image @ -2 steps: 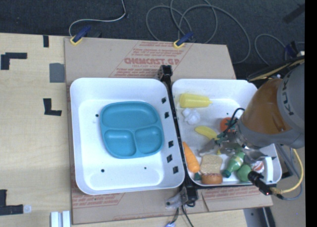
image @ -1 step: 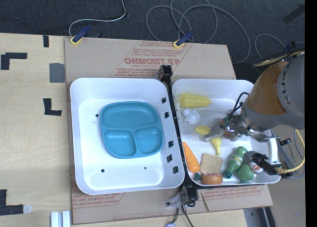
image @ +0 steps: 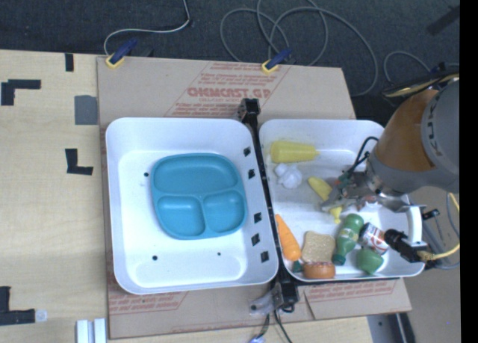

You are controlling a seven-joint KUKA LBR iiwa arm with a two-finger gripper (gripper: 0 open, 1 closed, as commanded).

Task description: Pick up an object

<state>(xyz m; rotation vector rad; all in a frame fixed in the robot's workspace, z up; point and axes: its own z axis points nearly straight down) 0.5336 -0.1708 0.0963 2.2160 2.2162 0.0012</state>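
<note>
My tool (image: 351,193) sits low in the right bin (image: 328,129), grip impossible to tell. The banana (image: 320,187) at nine o'clock lies crowded; neighbours could jam my grab.

Blue divided plate (image: 199,193) in left bin (image: 127,147); toy food around tool (image: 351,192) in right bin (image: 328,128)

arm (image: 418,140) hides tool and right bin's (image: 314,126) corner.

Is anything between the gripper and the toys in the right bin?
Nothing visible. The gripper is down among the toys in the right bin, right by the small yellow piece and just above the green bottle.
</note>
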